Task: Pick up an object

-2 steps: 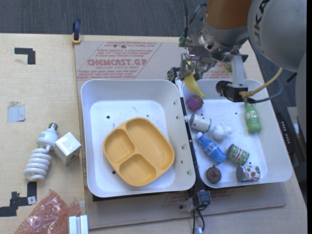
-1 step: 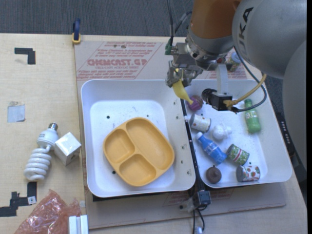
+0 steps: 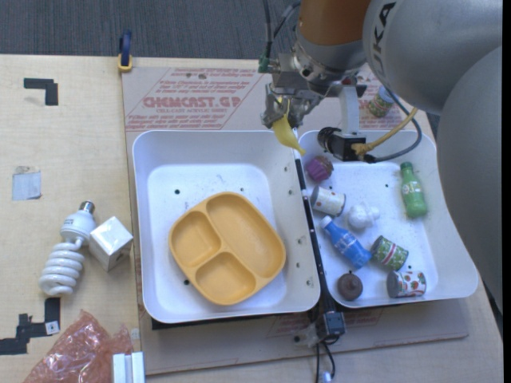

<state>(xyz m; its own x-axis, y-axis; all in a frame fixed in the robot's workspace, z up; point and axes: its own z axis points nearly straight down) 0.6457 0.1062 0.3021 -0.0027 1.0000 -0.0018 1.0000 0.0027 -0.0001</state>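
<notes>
Nearest, tray (image 3: 227, 248) sits in left bin (image 3: 152, 214). Beyond the tray, gripper (image 3: 285, 123) is clamped on a yellow object (image 3: 287, 134) above the bins' divider. Advise a steady lift, keeping clear of the rim.

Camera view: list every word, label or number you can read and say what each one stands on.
"CHEMCAST GP": large red print on the brown paper-covered sheet under the two shallow white bins.
"KA": black letters on the grey arm housing, part of a longer name.
Smaller red lines below the large print: too blurred to read.
Labels on the green plastic bottle and blue plastic bottle: too small to read.
</notes>
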